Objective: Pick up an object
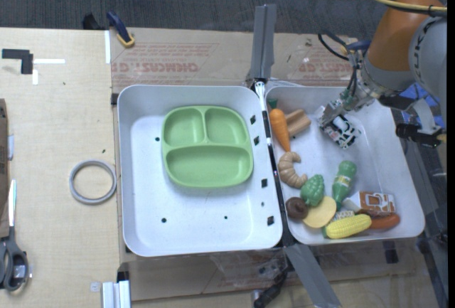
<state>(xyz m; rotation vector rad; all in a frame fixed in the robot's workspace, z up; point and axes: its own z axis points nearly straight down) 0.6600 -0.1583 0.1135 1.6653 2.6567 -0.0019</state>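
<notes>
Two white bins sit side by side on the bench; the right bin (402, 157) holds toy food. The gripper (340, 117) sits low over a black-and-white toy (343, 130) there, its grip unreadable. Nothing looks lifted, so the pick seems undone.

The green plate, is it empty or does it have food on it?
Empty. The green plate lies in the left bin, all three compartments bare.

Green tray (207, 145), orange carrot (279, 129)
</notes>
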